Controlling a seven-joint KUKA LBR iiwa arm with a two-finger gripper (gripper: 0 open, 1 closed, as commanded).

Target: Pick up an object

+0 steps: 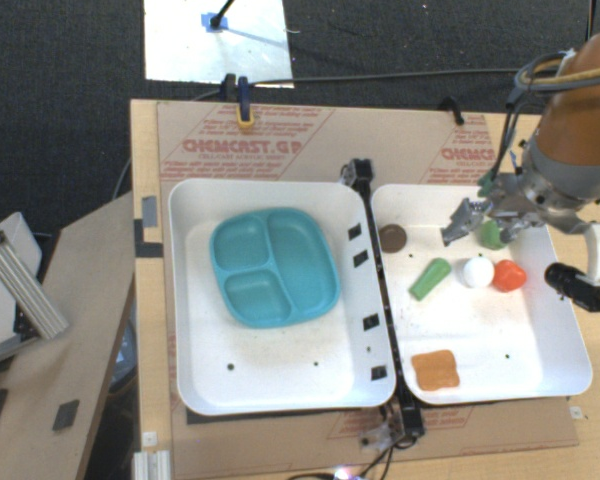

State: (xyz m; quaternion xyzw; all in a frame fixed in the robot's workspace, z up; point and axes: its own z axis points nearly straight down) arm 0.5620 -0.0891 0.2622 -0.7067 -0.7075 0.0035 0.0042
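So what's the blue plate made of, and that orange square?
The blue plate looks like smooth moulded plastic: even colour, rounded sections, faint sheen. The orange square looks soft and matte, maybe sponge or foam, but it is hard to tell from here.

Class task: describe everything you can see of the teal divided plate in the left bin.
The teal plate is a rounded-rectangle tray, seemingly plastic, with three compartments: one long section on its right side and two smaller ones on its left. It lies flat and upright, turned slightly askew, in the upper middle of the left bin, resting on the bin floor. Nothing lies on it.
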